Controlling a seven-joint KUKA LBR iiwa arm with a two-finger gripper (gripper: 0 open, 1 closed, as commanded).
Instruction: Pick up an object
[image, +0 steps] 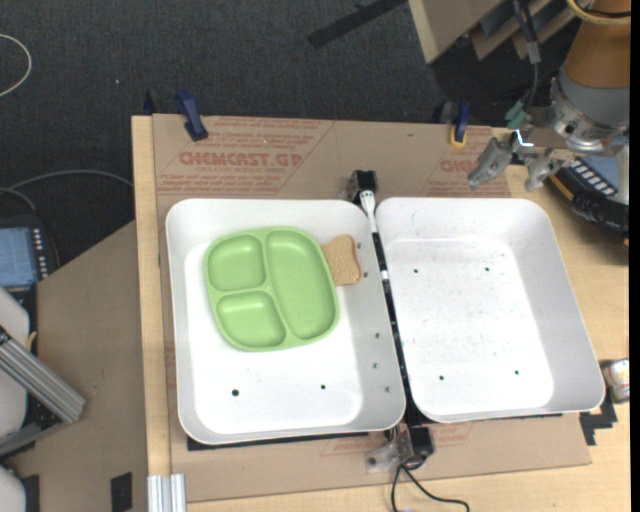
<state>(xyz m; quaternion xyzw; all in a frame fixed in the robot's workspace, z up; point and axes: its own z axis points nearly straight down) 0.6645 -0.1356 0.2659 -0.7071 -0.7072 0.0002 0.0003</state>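
Observation:
A green divided plate (270, 288) lies in the left bin (270, 400), in its upper half. A tan, bread-like piece (343, 260) rests against the plate's right rim, near the divider between the bins. My gripper (513, 166) hangs at the top right, above the far edge of the right bin (480, 330). Its two grey fingers (488, 160) are spread apart with nothing between them. It is far from both the plate and the tan piece.
Both white bins sit on a brown cardboard board (250, 155). Blue clamps (190, 115) hold the board's far edge. The arm's orange band (600, 50) rises at the top right. Cables and a black connector (362, 185) lie by the divider's far end.

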